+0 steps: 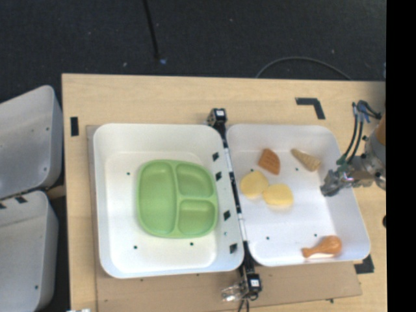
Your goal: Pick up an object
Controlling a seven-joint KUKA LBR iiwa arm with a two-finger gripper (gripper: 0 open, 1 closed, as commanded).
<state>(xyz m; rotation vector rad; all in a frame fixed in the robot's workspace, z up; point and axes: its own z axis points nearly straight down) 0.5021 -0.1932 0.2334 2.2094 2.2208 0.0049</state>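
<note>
Jaws (330, 186) low at the right bin's (286, 252) right wall, state unclear, tan cone-shaped piece (306, 159) just up-left, brown wedge (270, 161), two yellow rounds (266, 190), orange drumstick (322, 247) below, green tray (177, 197) in left bin (110, 239), wooden counter (162, 96).

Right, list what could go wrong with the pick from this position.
1. The gripper sits at the right bin's right wall, so a descent here may strike the rim instead of an item.
2. The two yellow pieces lie touching each other; a grasp there could nudge both or lift neither.
3. The orange drumstick rests close to the bin's front wall, leaving little room beside it for the gripper.
</note>
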